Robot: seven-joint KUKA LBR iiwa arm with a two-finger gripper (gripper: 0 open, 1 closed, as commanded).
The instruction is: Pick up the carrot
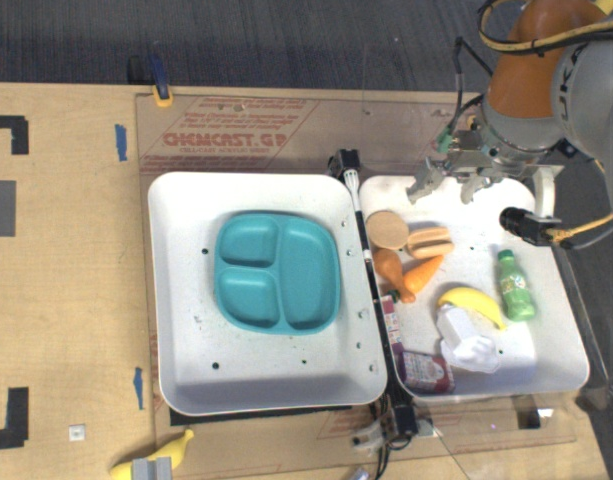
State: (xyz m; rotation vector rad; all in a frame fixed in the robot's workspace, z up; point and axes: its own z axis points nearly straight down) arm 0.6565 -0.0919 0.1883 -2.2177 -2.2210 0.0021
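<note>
The carrot (422, 274), a short orange cone, lies in the right bin (556, 368) near its left wall, tip pointing toward the bin's front. My gripper (448, 184) hangs over the far end of that bin, above and slightly right of the carrot and apart from it. Its two grey fingers (423, 186) are spread open with nothing between them.
Around the carrot lie a hot-dog bun (429, 240), a round tan disc (388, 229), an orange cylinder (387, 265), a banana (473, 305), a green bottle (514, 284), a white crumpled object (467, 342) and a maroon packet (423, 370). The left bin (176, 298) holds a teal divided plate (279, 272).
</note>
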